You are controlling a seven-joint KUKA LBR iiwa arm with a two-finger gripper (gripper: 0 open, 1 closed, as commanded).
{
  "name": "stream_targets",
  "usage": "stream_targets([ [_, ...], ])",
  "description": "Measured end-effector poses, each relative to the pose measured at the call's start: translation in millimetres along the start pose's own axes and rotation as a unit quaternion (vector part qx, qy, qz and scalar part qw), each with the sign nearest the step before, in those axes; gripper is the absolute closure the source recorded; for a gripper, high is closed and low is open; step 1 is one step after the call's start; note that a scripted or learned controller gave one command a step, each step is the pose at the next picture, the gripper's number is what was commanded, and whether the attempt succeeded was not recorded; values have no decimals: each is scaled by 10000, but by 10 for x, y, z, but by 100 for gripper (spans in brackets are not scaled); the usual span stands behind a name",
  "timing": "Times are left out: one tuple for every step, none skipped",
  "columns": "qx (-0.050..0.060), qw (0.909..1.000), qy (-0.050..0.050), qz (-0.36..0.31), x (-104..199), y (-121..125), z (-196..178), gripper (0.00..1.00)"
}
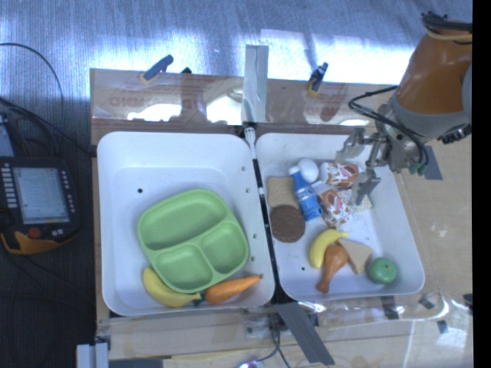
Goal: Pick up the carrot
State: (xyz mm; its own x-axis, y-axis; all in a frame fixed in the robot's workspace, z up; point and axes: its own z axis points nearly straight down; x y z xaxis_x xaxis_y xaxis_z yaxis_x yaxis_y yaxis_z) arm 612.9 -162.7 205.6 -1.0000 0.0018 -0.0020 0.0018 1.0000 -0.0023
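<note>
Looking down from the one camera view, the gripper hangs over the right bin, fingers spread with nothing between them, a crinkly snack packet right below. The carrot lies far off to the fingers' left, in the left bin, wedged against the green plate and touching a banana near the front wall. My worry: so tightly packed, the fingers could jam on the plate rim or bin wall, or grab the banana instead. Carrot's also tapered, so it could squirt out.
</note>
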Motion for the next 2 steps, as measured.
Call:
stream_targets([
  [-14,9997,39,-254,670,50,624,0],
  [-15,9956,20,937,1247,420,761,0],
])
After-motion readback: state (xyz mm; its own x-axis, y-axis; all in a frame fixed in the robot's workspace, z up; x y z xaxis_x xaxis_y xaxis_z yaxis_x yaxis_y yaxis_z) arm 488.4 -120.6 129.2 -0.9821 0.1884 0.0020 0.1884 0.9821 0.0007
